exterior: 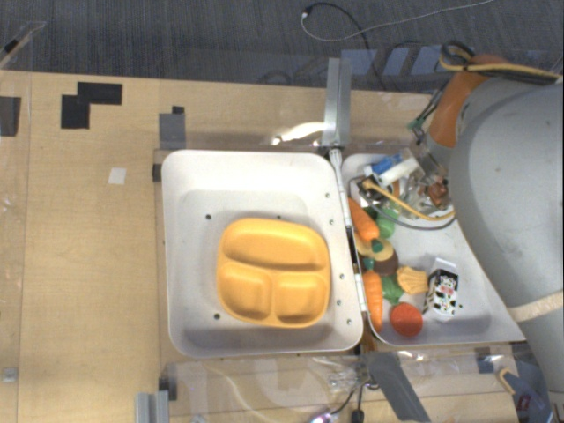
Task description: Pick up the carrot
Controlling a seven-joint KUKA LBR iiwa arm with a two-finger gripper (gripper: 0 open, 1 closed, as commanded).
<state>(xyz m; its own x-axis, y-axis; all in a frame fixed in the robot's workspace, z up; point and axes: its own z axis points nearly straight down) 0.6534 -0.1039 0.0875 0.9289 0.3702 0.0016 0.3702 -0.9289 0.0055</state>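
An orange carrot [362, 221] lies along the left wall of the right bin [467, 329], its tip pointing to the far end. A second orange carrot-like piece [374, 298] lies nearer the front, beside a green bit. My gripper [412, 180] hangs over the far end of the right bin, above and to the right of the first carrot, amid a clutter of small items. The grey arm [511, 192] with its orange band [448, 113] covers the bin's right side.
The left bin [189, 324] holds a yellow divided tray [273, 270]. In the right bin lie a red tomato [406, 319], a black-and-white cow toy [443, 293], a pale yellow piece [411, 278] and several small items under the gripper.
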